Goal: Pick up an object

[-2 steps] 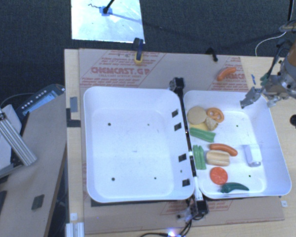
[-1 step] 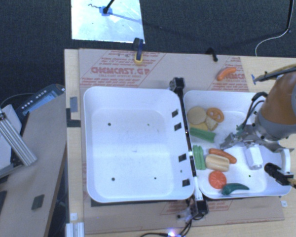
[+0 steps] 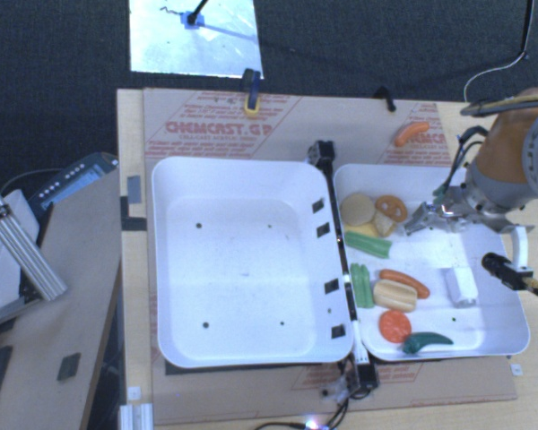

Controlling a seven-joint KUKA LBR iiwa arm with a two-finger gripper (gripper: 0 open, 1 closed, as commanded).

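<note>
"CHEMCAST GP" lettering (image 3: 219, 127) behind bins

Camera: one, fixed overhead, angled down at the tabletop (image 3: 278, 115); mid-distance; both white bins (image 3: 242, 267) within frame.

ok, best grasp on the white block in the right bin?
Take the white block across its short width, mid-length, coming straight down. It lies flat, long axis roughly up-down in view, with bare floor on both long sides. The gripper is up-left of it.
</note>
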